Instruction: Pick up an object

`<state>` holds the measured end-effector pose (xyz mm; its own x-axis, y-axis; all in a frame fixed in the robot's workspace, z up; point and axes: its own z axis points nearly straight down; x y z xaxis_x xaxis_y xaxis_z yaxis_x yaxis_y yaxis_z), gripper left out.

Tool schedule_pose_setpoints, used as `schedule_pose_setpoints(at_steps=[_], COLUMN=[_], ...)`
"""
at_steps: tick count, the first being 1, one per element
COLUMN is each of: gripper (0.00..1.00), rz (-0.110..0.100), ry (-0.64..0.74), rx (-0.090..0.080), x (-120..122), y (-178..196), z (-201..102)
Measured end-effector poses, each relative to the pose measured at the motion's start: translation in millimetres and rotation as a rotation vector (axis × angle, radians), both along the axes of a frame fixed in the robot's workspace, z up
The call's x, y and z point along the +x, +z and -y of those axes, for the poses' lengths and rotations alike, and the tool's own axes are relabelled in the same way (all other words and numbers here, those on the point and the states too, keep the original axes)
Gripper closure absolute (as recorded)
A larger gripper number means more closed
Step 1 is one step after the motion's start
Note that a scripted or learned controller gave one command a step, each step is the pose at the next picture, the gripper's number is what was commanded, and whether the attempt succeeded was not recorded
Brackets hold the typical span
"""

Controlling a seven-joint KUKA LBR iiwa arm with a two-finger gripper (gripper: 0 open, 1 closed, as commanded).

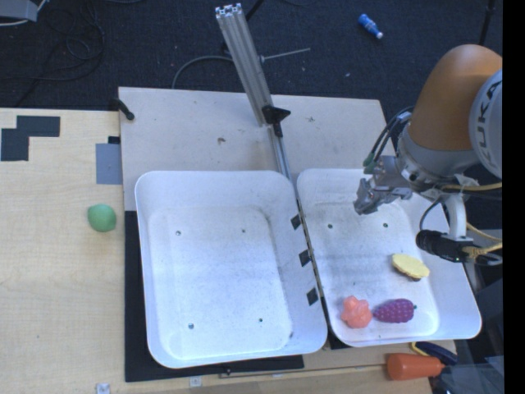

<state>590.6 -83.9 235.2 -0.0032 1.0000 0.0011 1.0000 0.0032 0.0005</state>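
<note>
In the right bin (344, 245) lie three small objects: a yellow piece (409, 267) near the right wall, a purple grape bunch (394, 310) and a pink-orange piece (356, 312) by the front wall. My gripper (367, 202) hangs over the bin's back part, well behind all three objects. Nothing sits between its fingers that I can see.
The left bin (215, 261) adjoins the right one. A green ball (102, 217) rests on the wooden bench to the left. An orange object (414, 365) lies in front of the right bin. A metal rail (250, 64) slants up behind the bins.
</note>
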Motion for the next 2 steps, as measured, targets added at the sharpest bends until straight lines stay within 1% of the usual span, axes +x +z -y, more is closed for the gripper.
schedule_pose_setpoints(at_steps=[1, 2], gripper=[1.0, 1.0], rz=[-0.001, -0.002], ry=[0.0, 0.001], rx=[0.0, 0.0], x=[0, -15], y=[0, -8], z=[-49, -107])
